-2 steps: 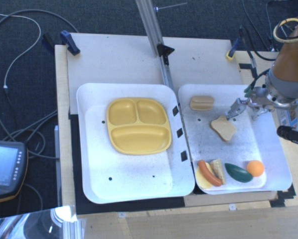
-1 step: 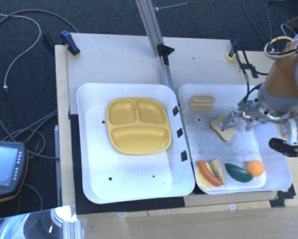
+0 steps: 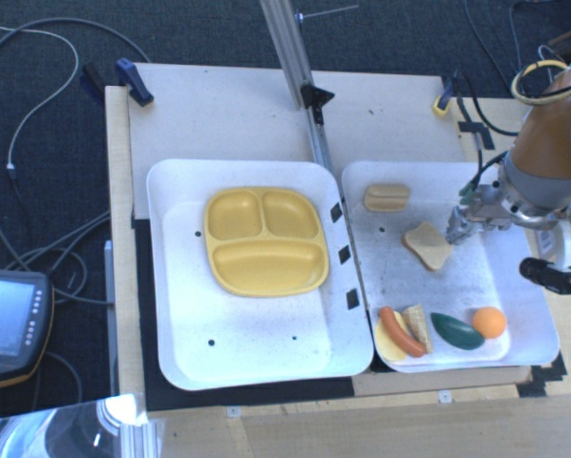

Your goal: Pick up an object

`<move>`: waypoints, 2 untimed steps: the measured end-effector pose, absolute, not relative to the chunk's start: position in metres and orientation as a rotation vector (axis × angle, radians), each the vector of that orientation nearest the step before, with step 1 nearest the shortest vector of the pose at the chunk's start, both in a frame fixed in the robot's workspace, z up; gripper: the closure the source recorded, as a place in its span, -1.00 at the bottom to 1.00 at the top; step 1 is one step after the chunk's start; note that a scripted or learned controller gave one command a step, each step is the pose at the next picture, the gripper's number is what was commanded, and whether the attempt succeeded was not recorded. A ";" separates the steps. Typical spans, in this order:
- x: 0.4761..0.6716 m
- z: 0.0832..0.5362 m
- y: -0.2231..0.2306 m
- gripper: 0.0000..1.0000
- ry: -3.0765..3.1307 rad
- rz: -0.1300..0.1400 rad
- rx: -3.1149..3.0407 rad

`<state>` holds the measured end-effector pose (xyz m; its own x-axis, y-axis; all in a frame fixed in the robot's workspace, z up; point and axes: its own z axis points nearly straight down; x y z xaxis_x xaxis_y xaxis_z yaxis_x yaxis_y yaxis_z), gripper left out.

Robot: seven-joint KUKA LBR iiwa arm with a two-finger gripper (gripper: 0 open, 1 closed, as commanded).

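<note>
Just left of the gripper (image 3: 460,225) lies a bread slice (image 3: 429,245); its grip I can't make out.

The bench (image 3: 266,113) is viewed from one fixed camera set high above it, tilted downward at a slant. Both white bins (image 3: 257,351) are taken in whole from moderate distance, with dark floor seen beyond the bench's far and left edges.

bench (image 3: 219,103) — pale top | left bin (image 3: 171,256) | right bin (image 3: 524,284) — side by side
</note>
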<state>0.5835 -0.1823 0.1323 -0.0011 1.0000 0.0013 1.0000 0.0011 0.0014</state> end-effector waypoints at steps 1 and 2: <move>0.585 0.176 -0.184 1.00 2.219 0.005 2.216; 0.587 0.215 -0.184 1.00 2.219 0.005 2.216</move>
<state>0.5870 -0.1841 0.2154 -0.0015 1.0000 -0.0018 1.0000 0.0015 0.0063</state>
